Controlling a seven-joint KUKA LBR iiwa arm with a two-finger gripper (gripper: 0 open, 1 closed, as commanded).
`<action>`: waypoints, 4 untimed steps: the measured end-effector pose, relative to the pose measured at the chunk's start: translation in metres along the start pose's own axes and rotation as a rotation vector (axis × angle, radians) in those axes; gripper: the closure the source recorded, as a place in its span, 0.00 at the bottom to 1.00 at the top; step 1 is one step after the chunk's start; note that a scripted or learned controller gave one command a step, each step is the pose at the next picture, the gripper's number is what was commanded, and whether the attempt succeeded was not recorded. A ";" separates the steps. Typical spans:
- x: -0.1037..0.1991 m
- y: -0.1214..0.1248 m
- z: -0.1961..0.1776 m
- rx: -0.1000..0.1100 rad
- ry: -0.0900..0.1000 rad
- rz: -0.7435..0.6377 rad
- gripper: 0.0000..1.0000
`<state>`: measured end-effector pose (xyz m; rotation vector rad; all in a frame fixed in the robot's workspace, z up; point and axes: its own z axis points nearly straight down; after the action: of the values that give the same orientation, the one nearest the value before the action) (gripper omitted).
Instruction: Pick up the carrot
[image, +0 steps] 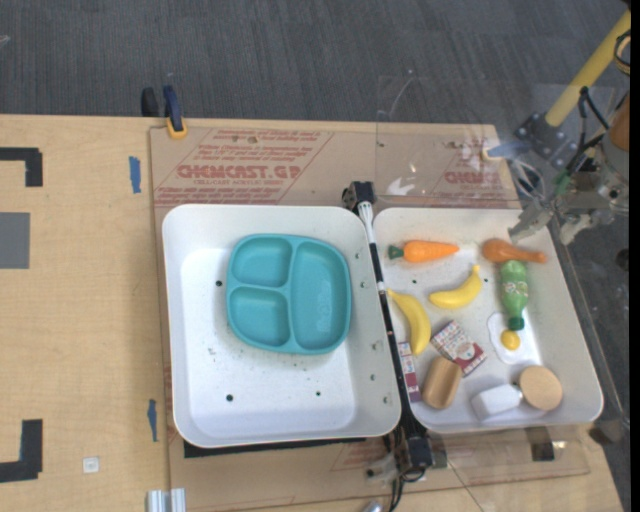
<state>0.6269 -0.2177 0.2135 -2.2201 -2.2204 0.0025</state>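
Observation:
The carrot, orange with a small green top at its left end, lies on its side near the far edge of the right bin, toward the bin's left. My gripper hangs over the far right corner of that bin, well to the right of the carrot and apart from it. It sits just above a second orange oblong item. Nothing is seen held in it.
The right bin also holds two yellow bananas, a green bottle, a fried egg, a small carton, a bread roll, a white block and a round bun. A teal divided plate lies in the left bin.

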 end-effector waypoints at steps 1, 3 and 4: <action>0.060 0.000 0.116 -0.012 -0.003 -0.062 0.00; 0.118 0.037 0.110 -0.013 0.001 -0.001 0.00; 0.111 0.030 0.113 -0.023 0.013 0.035 0.00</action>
<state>0.6565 -0.1063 0.1001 -2.2638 -2.1859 -0.0373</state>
